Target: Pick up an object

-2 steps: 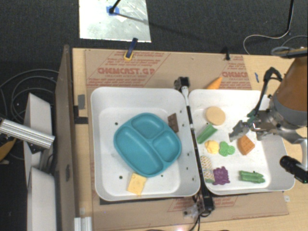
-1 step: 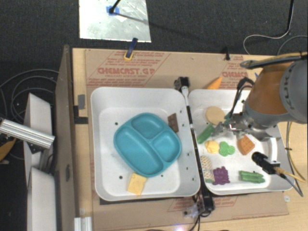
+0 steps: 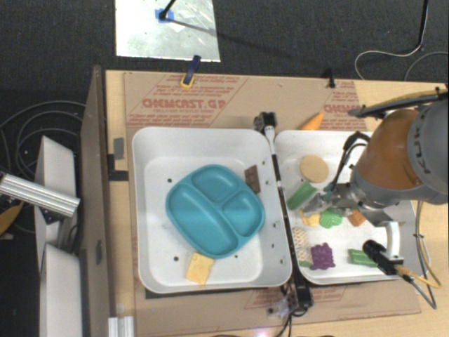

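Grey arm's hand [image 3: 328, 203] low in right white bin [image 3: 337, 278], grip unclear, lime-green toy [image 3: 330, 220] at its six o'clock, purple grape cluster [image 3: 322, 255] beyond, teal divided plate [image 3: 215, 209] in left bin [image 3: 151, 209]

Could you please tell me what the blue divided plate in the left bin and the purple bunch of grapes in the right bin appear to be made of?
The blue divided plate looks like moulded plastic with a fairly matte finish: uniform colour, rounded raised ridges between compartments, soft highlights. The purple bunch of grapes is probably toy plastic or rubber, a single knobbly lump of even colour; the view is too coarse to say which.
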